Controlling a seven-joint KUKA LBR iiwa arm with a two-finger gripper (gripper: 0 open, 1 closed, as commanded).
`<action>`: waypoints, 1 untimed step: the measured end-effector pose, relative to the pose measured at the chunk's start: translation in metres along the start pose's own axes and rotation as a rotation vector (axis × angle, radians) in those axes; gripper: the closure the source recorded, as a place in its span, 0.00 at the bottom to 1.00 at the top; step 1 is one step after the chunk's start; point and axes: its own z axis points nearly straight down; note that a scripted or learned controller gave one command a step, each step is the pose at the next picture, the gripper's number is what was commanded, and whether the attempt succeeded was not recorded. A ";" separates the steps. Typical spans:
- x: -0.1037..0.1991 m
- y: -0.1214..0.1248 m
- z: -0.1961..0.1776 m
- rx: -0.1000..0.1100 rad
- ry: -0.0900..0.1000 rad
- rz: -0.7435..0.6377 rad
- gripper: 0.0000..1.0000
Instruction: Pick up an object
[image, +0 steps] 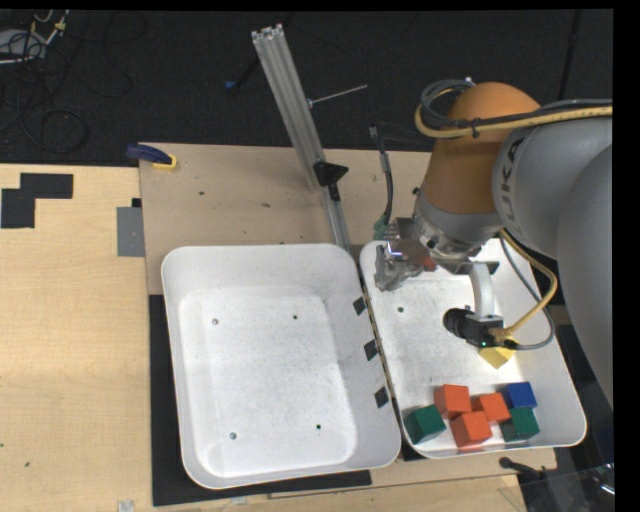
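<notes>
Several small blocks lie in the near corner of the right bin: an orange block, a second orange block, a red-orange block, a blue block, a green block and a dark green block. A yellow block lies apart from them, nearer the bin's right side. My gripper hangs low over the far left corner of the right bin, well away from the blocks. A small reddish patch shows beside it, too small to identify.
The left bin sits beside the right one, with black clips along the shared edge. A slanted aluminium rail rises behind the bins. A black cable unit with a green light hangs from the arm over the right bin.
</notes>
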 end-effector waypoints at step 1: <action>0.061 0.011 -0.003 0.000 0.001 -0.002 1.00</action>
